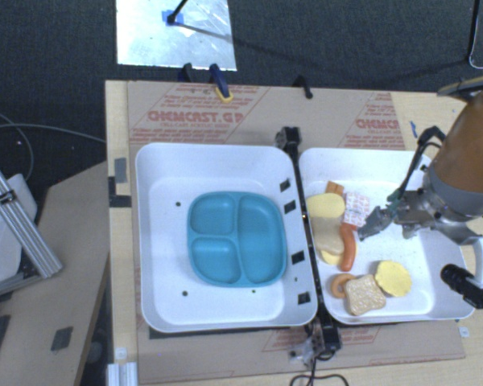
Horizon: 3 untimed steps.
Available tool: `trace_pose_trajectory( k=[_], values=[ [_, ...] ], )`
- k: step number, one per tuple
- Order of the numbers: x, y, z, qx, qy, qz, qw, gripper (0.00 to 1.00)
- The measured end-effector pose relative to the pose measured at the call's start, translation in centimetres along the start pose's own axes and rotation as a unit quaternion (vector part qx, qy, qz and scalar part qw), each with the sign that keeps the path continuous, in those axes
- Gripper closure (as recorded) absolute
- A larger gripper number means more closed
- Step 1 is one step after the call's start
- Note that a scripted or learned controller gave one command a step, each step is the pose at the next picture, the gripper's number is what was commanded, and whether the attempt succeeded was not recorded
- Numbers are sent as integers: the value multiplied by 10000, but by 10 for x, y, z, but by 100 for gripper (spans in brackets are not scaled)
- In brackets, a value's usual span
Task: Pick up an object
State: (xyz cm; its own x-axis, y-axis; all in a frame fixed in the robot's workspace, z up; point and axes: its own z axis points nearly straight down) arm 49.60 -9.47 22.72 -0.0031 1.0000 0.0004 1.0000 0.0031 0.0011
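your end effector [376, 222] sits low in the right bin [447, 302], just beside the sausage [348, 248] and the pink-white wrapper [355, 208]; you can't tell how far it's open, and nothing shows gripped. toast [364, 294] and yellow slice [393, 278] lie near the tabletop's front edge. blue plate [236, 238] rests in the left bin [163, 185].

The arm [467, 159] is cut off by the right edge.

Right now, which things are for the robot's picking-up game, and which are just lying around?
For the job:
tool
hot dog
bread slice
yellow round piece
right bin

Just lying about:
blue divided plate
left bin
shiny sheet
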Motion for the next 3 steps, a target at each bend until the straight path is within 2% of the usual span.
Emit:
trace_pose_trajectory(
  k=[1, 2, 3],
  values=[
    [9, 13, 147, 8, 2, -1, 10000, 0],
    [38, -7, 38, -47, 2, -16, 10000, 0],
    [64, -8, 43, -4, 6, -20, 10000, 0]
  ],
)
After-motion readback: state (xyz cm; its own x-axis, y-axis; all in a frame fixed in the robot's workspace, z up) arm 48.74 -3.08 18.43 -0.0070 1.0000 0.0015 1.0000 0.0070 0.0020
